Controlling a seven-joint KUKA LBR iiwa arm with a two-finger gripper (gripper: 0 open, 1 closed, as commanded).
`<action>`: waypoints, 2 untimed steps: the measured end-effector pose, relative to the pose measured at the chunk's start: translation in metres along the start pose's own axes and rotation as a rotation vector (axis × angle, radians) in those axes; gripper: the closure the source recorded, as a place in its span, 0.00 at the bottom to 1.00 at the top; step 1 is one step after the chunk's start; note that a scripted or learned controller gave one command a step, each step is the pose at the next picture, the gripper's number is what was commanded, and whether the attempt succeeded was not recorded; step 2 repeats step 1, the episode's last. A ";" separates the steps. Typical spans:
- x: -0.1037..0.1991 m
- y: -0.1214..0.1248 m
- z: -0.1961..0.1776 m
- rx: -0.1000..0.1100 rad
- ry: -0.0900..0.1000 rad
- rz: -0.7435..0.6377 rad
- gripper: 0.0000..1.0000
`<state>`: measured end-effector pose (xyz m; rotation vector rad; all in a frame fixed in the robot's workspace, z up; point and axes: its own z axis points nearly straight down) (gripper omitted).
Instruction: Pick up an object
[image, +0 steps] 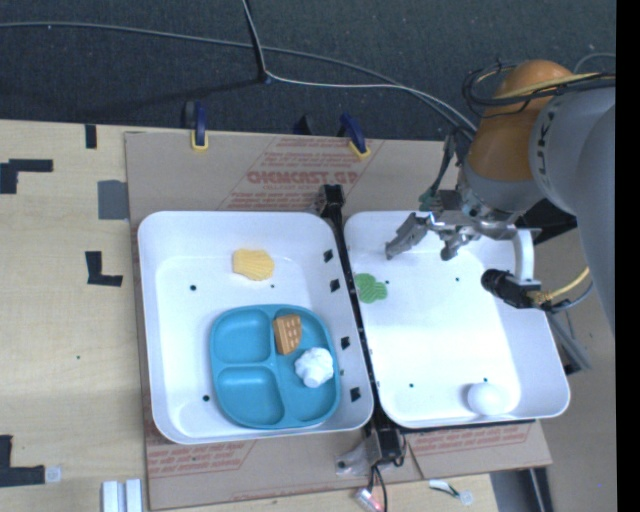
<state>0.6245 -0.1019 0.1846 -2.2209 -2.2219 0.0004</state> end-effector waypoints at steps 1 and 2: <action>0.050 -0.020 -0.089 -0.008 0.001 -0.004 0.00; 0.050 -0.020 -0.089 -0.008 0.001 -0.004 0.00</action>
